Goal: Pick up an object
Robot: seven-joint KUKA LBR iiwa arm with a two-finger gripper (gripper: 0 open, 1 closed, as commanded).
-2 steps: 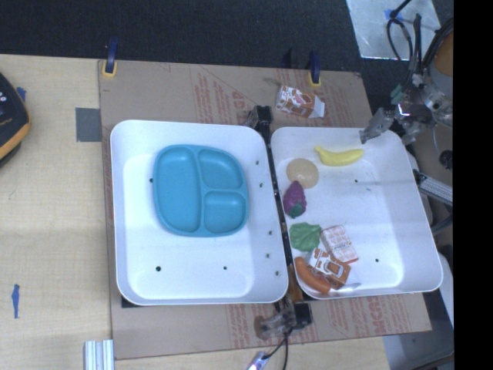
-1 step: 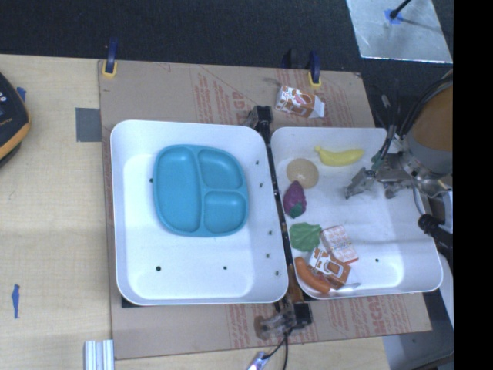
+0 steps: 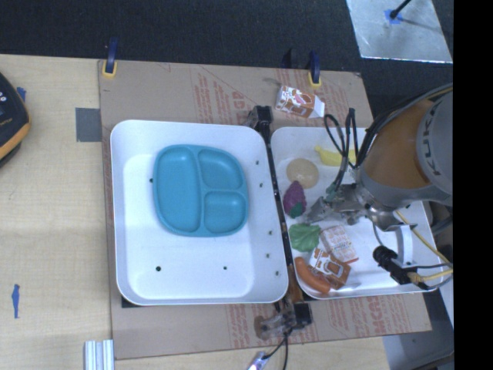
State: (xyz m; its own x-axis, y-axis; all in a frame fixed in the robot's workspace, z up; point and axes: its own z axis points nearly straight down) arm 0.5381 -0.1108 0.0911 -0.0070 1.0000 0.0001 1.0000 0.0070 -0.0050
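Observation:
The right bin (image 3: 431,230) holds several small items: a purple piece (image 3: 294,199), a beige round piece (image 3: 303,172), a yellow piece (image 3: 331,157), a green leafy piece (image 3: 304,237), two printed packets (image 3: 337,245) and an orange-red sausage shape (image 3: 310,279). My gripper (image 3: 326,207) reaches in from the right and sits low over the bin's middle. It is just right of the purple piece and just above the green piece and the upper packet. Nothing is visibly lifted.
The left bin (image 3: 131,268) carries a blue divided plate (image 3: 202,190). A loose snack packet (image 3: 299,102) lies on the cardboard behind the right bin. A yellow-and-black device (image 3: 11,119) sits at the far left edge. Black cables (image 3: 339,141) loop over the right bin's back.

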